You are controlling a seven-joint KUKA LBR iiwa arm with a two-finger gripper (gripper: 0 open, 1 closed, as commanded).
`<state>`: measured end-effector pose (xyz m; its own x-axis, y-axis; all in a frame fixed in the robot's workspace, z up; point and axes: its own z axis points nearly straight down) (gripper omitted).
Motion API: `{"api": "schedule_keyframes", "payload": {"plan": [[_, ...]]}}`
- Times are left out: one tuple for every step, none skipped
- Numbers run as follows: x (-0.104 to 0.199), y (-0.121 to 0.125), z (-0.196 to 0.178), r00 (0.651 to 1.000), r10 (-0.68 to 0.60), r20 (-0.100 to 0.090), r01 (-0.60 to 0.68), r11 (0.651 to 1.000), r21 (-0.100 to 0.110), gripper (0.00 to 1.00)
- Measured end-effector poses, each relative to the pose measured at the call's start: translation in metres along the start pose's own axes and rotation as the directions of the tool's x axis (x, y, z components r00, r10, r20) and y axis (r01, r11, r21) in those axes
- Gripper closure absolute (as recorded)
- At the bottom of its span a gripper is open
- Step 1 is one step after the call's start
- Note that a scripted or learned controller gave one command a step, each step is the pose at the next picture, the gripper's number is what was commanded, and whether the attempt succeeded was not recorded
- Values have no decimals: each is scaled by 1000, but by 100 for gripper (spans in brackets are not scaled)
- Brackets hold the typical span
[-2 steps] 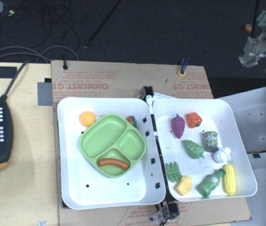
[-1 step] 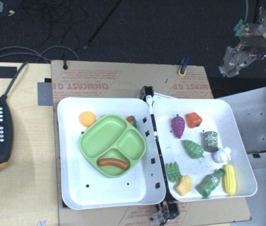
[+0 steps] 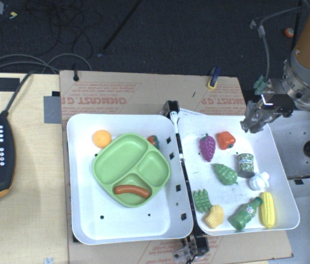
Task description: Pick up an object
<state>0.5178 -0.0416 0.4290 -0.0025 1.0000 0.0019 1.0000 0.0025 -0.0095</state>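
Gripper (image 3: pixel 252 121), finger state unclear, hovers over the right white bin's (image 3: pixel 287 175) far right rim, near the red plastic pepper (image 3: pixel 225 140).

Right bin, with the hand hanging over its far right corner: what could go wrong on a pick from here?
1. The hand sits over the right bin's rim, so a straight descent might strike the wall rather than a toy.
2. The dark can, white piece and green cone lie close together; a grasp there could nudge neighbours or catch two.
3. The red pepper and purple grapes nearly touch, which may spoil a clean grip.
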Motion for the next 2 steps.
{"api": "schedule_keyframes", "payload": {"plan": [[58, -12, -32, 1000, -4, 1, 4, 1000, -11, 100], [139, -25, -39, 1000, -7, 1, 7, 1000, -7, 100]]}}
